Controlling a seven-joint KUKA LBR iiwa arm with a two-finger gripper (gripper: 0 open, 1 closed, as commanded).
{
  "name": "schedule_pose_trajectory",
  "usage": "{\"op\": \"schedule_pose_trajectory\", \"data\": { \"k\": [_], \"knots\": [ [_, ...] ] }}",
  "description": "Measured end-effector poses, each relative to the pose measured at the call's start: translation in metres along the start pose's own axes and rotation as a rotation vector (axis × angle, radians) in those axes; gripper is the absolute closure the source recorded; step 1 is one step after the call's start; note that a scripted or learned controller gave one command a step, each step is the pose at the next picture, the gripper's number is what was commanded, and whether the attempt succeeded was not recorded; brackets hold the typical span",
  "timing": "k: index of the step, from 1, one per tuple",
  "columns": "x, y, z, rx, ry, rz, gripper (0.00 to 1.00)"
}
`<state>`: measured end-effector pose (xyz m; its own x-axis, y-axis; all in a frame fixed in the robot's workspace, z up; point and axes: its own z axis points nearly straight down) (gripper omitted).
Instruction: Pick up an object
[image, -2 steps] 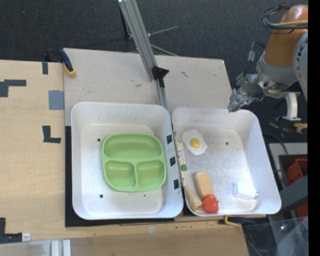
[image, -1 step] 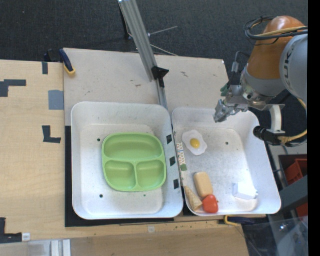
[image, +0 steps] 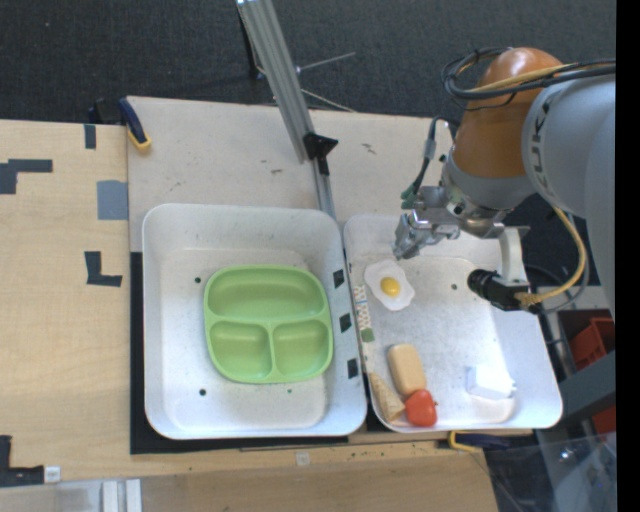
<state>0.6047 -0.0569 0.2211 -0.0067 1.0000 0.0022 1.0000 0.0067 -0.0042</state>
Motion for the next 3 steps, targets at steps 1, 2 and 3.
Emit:
{"op": "schedule_pose_trajectory", "data": {
  "k": [1, 2, 3],
  "knots": [
    [0.047, -0.014, -0.007, -0.002, 0.0, 0.0, 1.0],
    [0.1, -0.041, 0.003, 0.001, -0.001, 0.0, 1.0],
    [0.149, -0.061, 0.01, 0.001, -0.001, 0.0, 1.0]
  ]
}}
